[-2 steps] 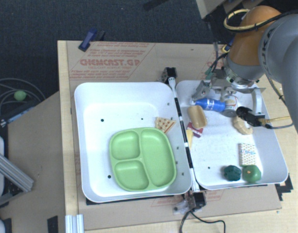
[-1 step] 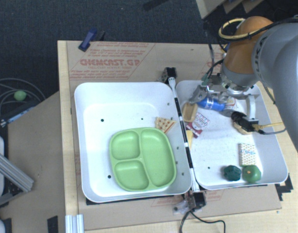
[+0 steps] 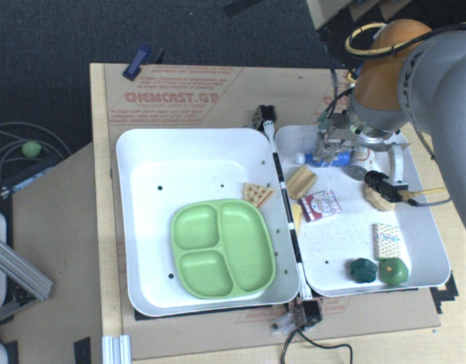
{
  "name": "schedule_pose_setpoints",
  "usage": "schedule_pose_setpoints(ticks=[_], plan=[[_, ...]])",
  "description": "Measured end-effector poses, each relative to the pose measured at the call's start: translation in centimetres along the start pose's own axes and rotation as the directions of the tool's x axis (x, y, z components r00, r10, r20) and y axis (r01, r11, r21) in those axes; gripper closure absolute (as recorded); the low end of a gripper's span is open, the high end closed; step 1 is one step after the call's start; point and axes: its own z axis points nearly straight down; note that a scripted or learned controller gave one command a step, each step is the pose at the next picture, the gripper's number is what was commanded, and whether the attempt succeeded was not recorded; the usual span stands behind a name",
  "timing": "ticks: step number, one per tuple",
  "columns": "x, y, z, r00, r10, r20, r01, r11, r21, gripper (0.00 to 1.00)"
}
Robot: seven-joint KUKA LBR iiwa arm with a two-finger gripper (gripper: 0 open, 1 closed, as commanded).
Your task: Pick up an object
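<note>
My gripper (image 3: 331, 147) is low over the far left part of the right bin (image 3: 415, 226). It hangs right above a small blue and white object (image 3: 329, 158) and partly hides it. Close by in the same bin lie a tan block (image 3: 301, 182) and a red and white packet (image 3: 320, 205). A tan lump (image 3: 379, 198) sits to the right, beside a black part. Nearer the front are a white patterned packet (image 3: 387, 240), a dark green ball (image 3: 362, 270) and a light green ball (image 3: 393, 271).
The left bin (image 3: 142, 203) holds a green divided plate (image 3: 220, 247) and a waffle-patterned cracker (image 3: 256, 194) by its right wall. Cables and the grey arm (image 3: 438, 74) crowd the far right. A black clamp (image 3: 265, 116) sits where the bins meet.
</note>
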Motion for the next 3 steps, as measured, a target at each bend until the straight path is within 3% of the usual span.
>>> schedule_pose_setpoints(ticks=[1, 2, 3], plan=[[0.0, -0.1, 0.1, 1.0, 0.0, 0.0, 0.0, 1.0, 0.002, 0.0], [-8.1, -1.6, 3.3, 1.0, 0.002, -0.004, -0.002, 1.0, 0.019, 0.0], [-11.7, -7.1, 3.2, 1.0, 0.0, -0.009, 0.0, 1.0, 0.019, 0.0]])
